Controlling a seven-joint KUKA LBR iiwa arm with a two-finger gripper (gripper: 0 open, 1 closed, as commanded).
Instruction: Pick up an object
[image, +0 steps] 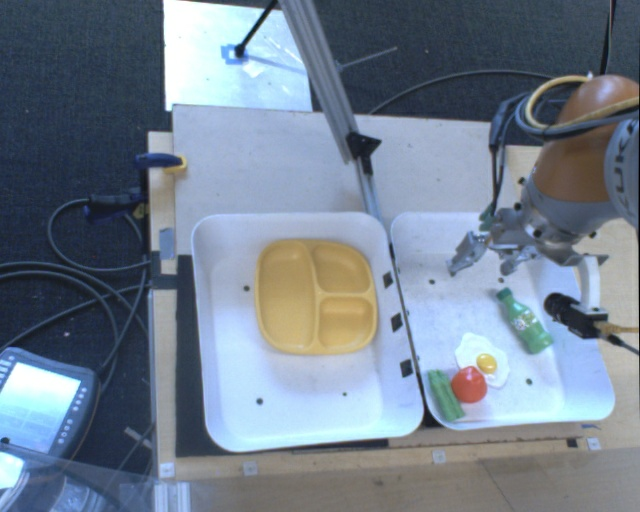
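A: What's on the bench (270, 160)?
B: Two white bins side by side – left bin (215, 330), right bin (430, 240). Blue-and-yellow clamp (160, 160) at the left edge.

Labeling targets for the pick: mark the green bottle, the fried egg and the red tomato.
green bottle (524, 322), camera view, middle of its body.
fried egg (486, 361), camera view, on the yolk.
red tomato (469, 384), camera view, center of its top.
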